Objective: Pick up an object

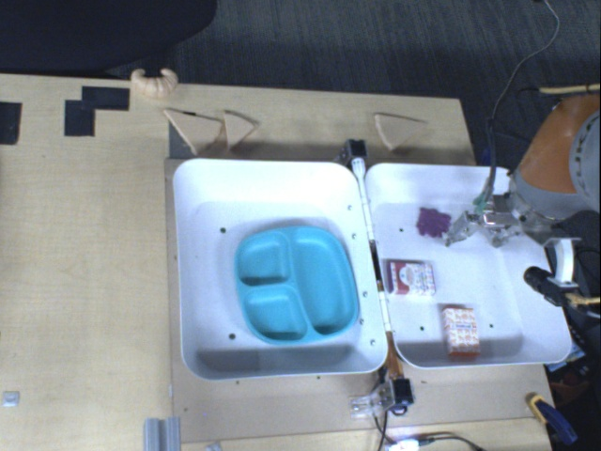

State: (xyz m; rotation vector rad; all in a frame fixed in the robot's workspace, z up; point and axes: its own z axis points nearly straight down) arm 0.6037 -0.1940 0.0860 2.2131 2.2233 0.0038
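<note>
We find the arm (pixel 563 163) reaching in from the right, low over the right bin (pixel 526 346), its pincer (pixel 479 224) pointing left just beside one purple object (pixel 433 221); we cannot tell how far the pincer is open, and nothing shows in its grip. We count two white bins on the table (pixel 84 271): the left bin (pixel 202 346) carries one blue three-compartment tray (pixel 297 282), the right also one red-and-white packet (pixel 410 277) and one small printed box (pixel 460 331). Their printing is too small to read.

I see a blue sectioned plate (pixel 297 283) lying in the left white bin (pixel 202 205) on the wooden bench (pixel 84 280)
</note>
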